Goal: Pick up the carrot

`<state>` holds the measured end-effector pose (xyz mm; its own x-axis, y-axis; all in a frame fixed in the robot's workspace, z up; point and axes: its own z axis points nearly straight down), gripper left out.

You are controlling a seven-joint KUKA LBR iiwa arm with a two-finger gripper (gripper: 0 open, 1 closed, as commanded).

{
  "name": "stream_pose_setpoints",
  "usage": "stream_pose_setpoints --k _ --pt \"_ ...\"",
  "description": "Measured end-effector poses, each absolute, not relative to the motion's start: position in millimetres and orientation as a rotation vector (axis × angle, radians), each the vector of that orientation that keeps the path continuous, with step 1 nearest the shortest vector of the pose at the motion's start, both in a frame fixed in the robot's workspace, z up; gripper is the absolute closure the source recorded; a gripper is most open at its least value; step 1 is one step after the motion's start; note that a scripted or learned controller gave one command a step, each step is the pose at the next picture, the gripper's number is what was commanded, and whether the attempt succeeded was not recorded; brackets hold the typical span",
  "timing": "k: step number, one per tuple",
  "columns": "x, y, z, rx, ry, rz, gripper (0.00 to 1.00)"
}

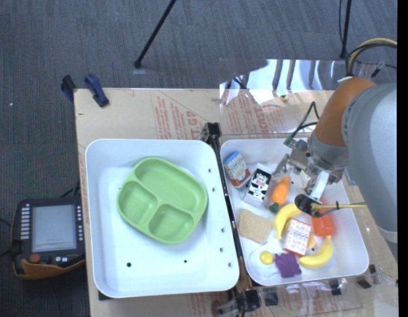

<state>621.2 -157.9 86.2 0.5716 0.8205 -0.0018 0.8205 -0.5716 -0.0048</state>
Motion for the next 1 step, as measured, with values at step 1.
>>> stream_pose_setpoints --k 1 --pt "620.9 -156.6 95.2 -2.775 -1.460 0.013 1.00"
